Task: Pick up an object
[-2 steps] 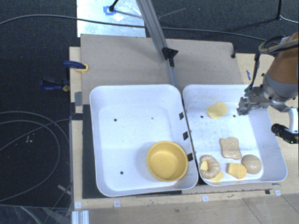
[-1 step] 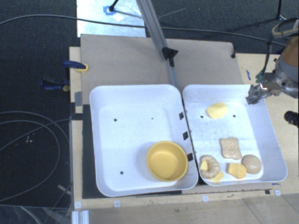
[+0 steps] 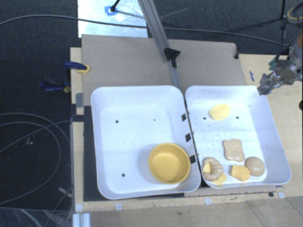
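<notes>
Two white bins sit side by side on a bench as the gripper [image 3: 266,85] hangs at the far right of the scene, over the bench just off the upper right corner of the right bin [image 3: 265,110]. Nothing shows between its fingers; how wide they stand cannot be told at this size and blur.

Five pale food-like items lie in the right bin, all to the left of and below the gripper. Nearest it is a yellow chip [image 3: 219,111], down and to its left in the bin's upper half. Farther down, well apart from the tool, a tan cracker [image 3: 233,150] lies near the bin's middle. Along the bin's near edge, farthest from the gripper, a ring pastry [image 3: 212,169] sits by the left wall, a yellow wedge [image 3: 240,173] just beside it to the right, and a round bun [image 3: 255,166] touching or almost touching the wedge on its right.

Well to the left of the gripper, across the wall where the bins meet, the left bin [image 3: 118,108] holds a yellow bowl [image 3: 169,162], upright, in its lower right corner.

A grey pole [image 3: 155,25] slants down from the top of the scene to the bins' shared upper edge, up and to the left of the tool.
</notes>
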`<state>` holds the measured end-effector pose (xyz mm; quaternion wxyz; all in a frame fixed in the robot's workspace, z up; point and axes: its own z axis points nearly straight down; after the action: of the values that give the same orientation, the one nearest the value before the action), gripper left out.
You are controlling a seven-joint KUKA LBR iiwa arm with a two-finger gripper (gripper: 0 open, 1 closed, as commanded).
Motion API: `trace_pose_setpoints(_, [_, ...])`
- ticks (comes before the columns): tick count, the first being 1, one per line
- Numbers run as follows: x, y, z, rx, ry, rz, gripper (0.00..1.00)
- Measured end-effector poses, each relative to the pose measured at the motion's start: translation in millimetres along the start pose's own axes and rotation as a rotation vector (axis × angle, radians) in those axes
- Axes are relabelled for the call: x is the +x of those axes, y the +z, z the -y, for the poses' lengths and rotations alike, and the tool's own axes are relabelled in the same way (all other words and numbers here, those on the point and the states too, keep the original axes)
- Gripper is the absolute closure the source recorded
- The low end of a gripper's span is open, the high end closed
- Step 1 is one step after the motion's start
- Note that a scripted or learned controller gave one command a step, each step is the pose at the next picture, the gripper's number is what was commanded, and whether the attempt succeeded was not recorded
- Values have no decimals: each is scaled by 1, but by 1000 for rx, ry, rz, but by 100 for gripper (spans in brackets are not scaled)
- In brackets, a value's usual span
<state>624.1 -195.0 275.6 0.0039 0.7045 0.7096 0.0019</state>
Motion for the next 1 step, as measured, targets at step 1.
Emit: trace_pose_setpoints(1, [47,7,17,8,-2,-4,100])
